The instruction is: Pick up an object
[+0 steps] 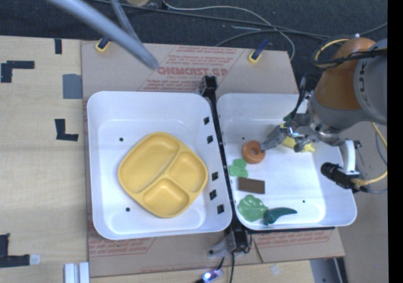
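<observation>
The end effector (281,137) hangs low in the right bin (327,212), its fingers spread apart and holding nothing, tips just beside an orange ring-shaped toy (253,152). Toward the bin's near edge lie a brown block (251,185) and green leafy pieces (252,207). A yellow divided tray (163,174) fills the left bin (104,149). I judge the pick not yet made.

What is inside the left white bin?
The left bin holds one yellow divided plate with three compartments, lying flat near the middle. The compartments look bare. Whatever may lie under the plate is covered by it and cannot be seen.
</observation>
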You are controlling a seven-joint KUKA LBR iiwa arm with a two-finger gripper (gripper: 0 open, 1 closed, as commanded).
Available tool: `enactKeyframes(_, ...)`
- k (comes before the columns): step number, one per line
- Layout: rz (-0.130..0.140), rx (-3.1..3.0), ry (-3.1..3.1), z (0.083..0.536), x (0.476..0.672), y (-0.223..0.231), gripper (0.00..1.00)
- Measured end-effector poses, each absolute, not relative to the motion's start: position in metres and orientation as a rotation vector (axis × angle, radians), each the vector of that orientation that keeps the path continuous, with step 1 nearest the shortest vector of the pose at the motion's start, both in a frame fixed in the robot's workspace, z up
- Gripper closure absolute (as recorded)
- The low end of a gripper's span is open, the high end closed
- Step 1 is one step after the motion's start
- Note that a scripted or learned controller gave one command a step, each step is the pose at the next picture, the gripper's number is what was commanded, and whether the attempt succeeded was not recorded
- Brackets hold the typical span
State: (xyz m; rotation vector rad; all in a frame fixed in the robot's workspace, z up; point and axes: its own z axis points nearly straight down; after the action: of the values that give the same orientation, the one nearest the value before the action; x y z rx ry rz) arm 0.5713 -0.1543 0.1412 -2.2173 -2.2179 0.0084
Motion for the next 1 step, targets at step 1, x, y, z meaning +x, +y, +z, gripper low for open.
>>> enactKeyframes(1,-0.005,-2.228,-2.225,0.0924,0.5738,-0.1551,0.0)
